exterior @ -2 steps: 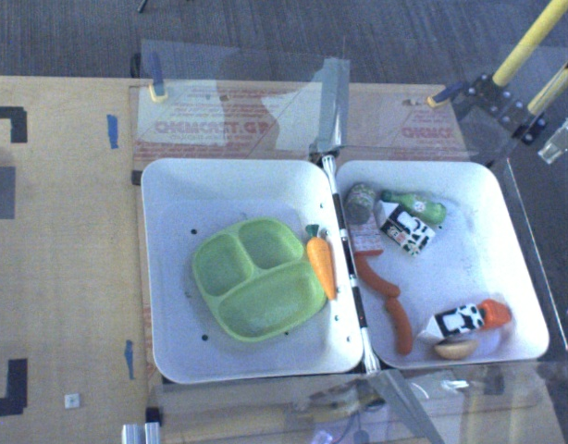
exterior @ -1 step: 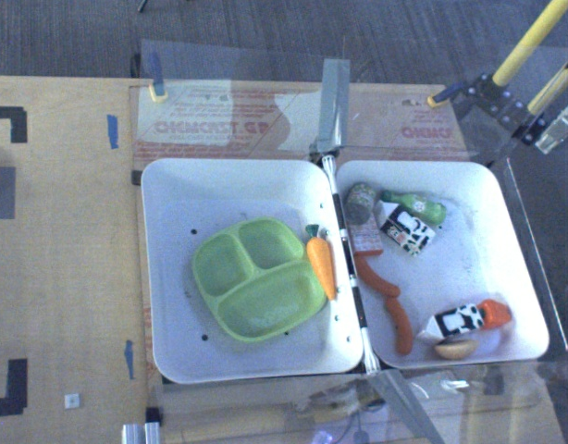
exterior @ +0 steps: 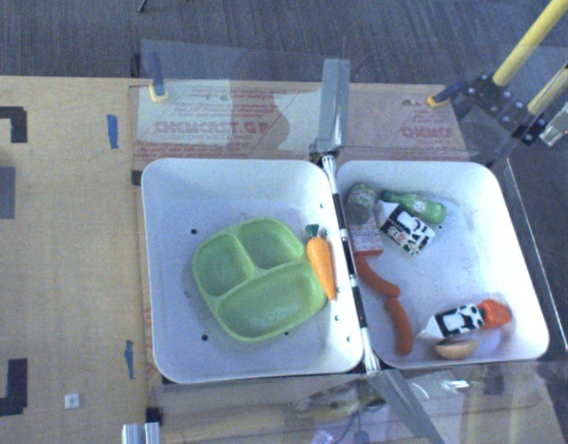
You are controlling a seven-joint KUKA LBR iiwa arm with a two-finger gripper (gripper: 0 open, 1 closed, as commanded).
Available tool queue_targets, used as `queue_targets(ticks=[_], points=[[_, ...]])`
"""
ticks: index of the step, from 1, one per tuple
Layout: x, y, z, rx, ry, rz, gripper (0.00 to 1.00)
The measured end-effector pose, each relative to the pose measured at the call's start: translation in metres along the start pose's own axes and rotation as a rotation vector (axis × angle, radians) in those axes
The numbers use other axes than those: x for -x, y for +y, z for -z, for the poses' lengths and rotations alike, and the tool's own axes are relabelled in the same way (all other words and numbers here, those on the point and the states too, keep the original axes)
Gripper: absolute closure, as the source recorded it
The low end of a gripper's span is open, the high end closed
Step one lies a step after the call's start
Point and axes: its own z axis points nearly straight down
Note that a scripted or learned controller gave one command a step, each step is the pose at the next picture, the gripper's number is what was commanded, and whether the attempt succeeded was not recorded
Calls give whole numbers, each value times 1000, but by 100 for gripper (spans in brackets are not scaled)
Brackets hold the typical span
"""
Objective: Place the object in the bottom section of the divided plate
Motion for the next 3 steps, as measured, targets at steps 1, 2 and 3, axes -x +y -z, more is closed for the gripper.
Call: queue_targets(ticks=[1,2,3], points=[[1,2,13,4,-9,3,100],[1,4,26,8,-19,5,100],[-65,51,-107,-5,14,-32,100]])
